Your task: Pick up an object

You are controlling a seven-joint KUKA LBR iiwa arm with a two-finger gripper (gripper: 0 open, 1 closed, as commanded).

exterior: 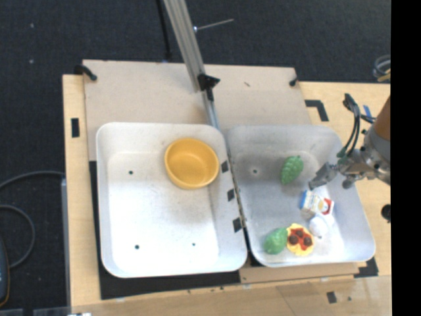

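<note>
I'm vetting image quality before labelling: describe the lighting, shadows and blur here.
Camera view: lighting is even and soft, without strong glare on the white bins; a faint grey shadow lies beside the yellow bowl; the small items under the pincer look soft and low in detail.

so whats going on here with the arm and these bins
A robot arm reaches in from the right over the right bin, its gripper hanging just above a small blue-and-white packet, with nothing visibly held. That bin also holds two green items, a white piece and a yellow-and-red item. The left bin holds a yellow bowl.
</note>
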